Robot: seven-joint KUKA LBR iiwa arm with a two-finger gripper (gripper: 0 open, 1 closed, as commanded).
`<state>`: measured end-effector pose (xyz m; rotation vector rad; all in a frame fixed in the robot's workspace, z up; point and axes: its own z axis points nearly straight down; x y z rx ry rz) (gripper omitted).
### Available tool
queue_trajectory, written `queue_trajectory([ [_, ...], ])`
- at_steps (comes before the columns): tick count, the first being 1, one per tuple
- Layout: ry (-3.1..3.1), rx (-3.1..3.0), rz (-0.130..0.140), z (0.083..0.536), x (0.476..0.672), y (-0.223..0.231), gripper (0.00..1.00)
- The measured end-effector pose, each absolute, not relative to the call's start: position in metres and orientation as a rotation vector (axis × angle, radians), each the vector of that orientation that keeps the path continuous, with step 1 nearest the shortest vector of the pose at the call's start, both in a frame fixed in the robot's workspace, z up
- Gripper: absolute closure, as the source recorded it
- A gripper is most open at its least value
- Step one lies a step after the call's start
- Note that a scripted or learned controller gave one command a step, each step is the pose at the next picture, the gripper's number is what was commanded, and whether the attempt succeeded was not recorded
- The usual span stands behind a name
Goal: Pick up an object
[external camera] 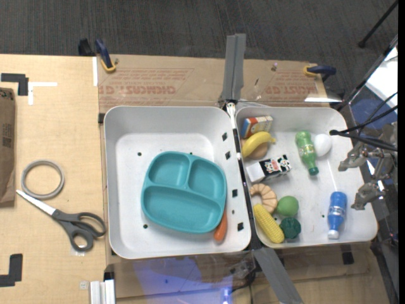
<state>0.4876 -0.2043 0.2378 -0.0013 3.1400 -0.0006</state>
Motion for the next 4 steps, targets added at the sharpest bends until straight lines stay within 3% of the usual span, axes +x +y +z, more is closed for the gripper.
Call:
queue_trajectory([
  [1,3.139,0.009,-0.001,0.092,0.494,-0.217,0.00],
  [2,3.137,0.072,-0.002,0.092,0.516,-0.221,0.00],
  [3,3.135,0.171,0.001,0.092,0.580,-0.159,0.00],
  [4,3.128,-0.218,-0.003,0.093,0.608,-0.217,0.00],
])
